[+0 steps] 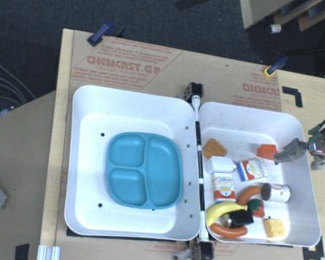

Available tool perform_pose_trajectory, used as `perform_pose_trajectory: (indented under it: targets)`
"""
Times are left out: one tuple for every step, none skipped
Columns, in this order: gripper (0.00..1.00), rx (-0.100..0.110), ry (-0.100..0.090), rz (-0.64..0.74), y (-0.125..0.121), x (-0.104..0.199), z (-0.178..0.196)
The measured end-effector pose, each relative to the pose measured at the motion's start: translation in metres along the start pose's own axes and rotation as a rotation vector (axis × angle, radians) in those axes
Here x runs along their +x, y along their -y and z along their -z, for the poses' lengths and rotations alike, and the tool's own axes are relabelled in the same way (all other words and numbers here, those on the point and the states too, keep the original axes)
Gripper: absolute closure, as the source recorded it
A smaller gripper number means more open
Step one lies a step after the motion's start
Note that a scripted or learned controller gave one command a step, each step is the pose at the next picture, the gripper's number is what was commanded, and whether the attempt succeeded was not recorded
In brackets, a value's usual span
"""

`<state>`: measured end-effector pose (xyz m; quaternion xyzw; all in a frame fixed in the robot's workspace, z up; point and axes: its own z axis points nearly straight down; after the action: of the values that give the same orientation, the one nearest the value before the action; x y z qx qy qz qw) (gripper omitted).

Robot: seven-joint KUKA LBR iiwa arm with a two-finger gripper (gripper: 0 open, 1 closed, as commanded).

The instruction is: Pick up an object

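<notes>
One orange block point(267, 151) beside gripper point(287, 153)

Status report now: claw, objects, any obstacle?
Claw over right bin, beside orange block. Nothing held. Toy food crowded. Blue tray in left bin.

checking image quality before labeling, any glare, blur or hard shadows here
Camera view: lighting is even and soft, with no strong glare on the white bins; the blue tray and the food items look reasonably sharp; the gripper at the right bin's edge looks slightly soft; the surrounding floor is dark.
</notes>
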<state>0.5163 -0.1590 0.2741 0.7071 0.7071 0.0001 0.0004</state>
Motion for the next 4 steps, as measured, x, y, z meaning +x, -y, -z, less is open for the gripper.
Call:
perform_pose_trajectory:
  targets:
    - [0.00, 0.003, -0.001, -0.001, -0.029, -0.047, -0.106]
    - [0.00, -0.004, -0.006, 0.003, -0.083, -0.056, -0.186]
    - [0.00, -0.003, 0.000, 0.001, -0.104, 0.002, -0.189]
    - [1.00, -0.002, 0.000, 0.001, -0.104, 0.002, -0.179]
